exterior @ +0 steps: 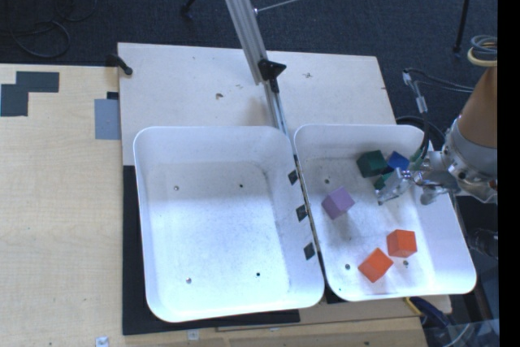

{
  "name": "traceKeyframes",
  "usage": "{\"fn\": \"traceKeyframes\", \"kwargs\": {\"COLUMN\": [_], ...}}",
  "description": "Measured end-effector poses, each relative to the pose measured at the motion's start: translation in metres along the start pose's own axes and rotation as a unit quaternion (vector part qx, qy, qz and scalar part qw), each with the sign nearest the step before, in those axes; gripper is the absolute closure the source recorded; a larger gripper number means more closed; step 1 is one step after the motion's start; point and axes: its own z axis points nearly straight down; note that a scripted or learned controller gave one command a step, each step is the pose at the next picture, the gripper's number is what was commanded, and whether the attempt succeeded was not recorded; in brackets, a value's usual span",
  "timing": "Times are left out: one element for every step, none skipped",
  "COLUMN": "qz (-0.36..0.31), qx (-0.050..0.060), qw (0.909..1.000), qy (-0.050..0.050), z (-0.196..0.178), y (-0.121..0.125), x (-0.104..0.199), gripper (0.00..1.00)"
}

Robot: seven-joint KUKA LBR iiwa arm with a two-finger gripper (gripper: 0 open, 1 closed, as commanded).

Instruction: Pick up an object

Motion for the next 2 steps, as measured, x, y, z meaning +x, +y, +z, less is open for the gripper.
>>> {"fn": "traceKeyframes", "kwargs": {"qz": [-0.001,-0.004], "qx": [0.005,-0.001], "qw": [1.0000,1.0000], "qy": [0.001,-0.001], "z": [0.086,0.155], "y": [0.009,0.078], "x": [-0.033,-0.018], "gripper": [0.00,0.00]}}
